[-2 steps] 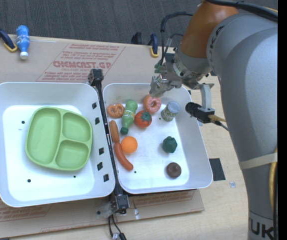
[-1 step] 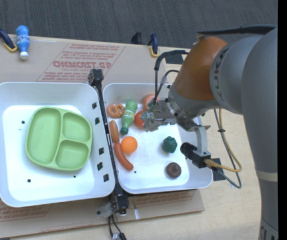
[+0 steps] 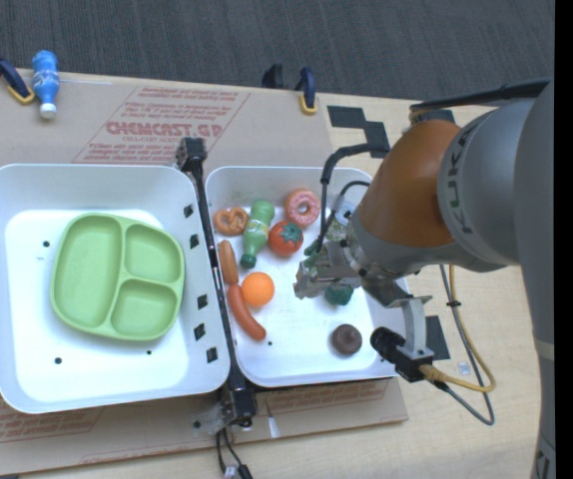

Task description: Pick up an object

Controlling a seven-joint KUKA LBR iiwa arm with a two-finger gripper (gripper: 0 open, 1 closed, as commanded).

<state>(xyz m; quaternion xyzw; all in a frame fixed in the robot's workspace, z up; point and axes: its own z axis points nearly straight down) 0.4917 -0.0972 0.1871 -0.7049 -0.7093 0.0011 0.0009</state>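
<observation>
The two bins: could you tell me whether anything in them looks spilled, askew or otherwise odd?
Nothing stands out. The green divided plate lies flat in the left bin; the toy foods lie loose in the right bin, none over the rim. The gripper is low among them.

Floor: dark grey carpet (image 3: 167,18) with a fine ribbed texture, along the top of the view.
Bench: pale wooden top (image 3: 486,427), bare at the lower right.
Board: brown cardboard sheet (image 3: 167,128) with red printed lettering, lying flat on the bench.
Clamps: blue-and-yellow clamps (image 3: 306,90) grip the far edge of the board.
Light: even and soft, without hard shadows.
</observation>
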